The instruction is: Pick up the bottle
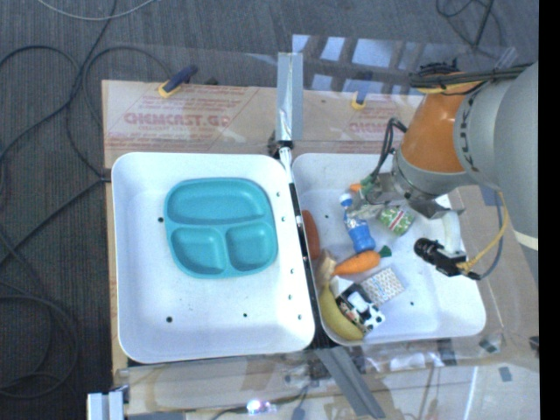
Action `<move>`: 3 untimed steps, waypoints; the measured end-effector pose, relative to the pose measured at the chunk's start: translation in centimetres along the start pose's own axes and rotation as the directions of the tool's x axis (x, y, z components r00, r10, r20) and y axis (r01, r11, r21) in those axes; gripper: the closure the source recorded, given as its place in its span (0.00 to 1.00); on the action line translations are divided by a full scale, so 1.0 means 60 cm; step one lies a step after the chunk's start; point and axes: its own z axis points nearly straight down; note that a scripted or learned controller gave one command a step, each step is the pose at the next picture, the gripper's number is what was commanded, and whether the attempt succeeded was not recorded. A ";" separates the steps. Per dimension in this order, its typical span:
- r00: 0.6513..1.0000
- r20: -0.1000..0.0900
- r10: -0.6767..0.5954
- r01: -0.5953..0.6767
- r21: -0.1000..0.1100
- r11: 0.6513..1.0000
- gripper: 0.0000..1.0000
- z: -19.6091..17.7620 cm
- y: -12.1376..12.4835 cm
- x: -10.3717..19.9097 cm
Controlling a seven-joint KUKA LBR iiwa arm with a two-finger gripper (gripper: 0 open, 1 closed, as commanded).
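The bottle (357, 228) is small, with a blue label and a pale cap. It lies in the left half of the right bin (437, 318), its cap pointing to the far side. My gripper (379, 191) hangs below the orange band (435, 138) of the arm, just right of and behind the bottle's cap end. It is low over the bin. Its tip is dark and cluttered against the objects under it. I see nothing lifted off the bin floor.
A green can (396, 220) lies right of the bottle and a carrot (359, 263) just in front of it. A red sausage (311, 232), a banana (337, 315), a black-and-white toy (361, 308) and a patterned card (384, 283) crowd the bin's near left. A teal divided tray (220, 226) sits in the left bin (140, 313).
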 end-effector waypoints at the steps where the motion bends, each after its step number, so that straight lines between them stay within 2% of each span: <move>1: 0.990 -0.018 0.141 -0.141 0.040 0.989 1.00 0.010 0.019 -0.002; 2: 0.989 -0.014 0.144 -0.143 0.068 0.987 0.00 0.035 0.002 -0.003; 3: 0.990 -0.015 0.142 -0.141 0.074 0.987 1.00 0.025 0.002 -0.002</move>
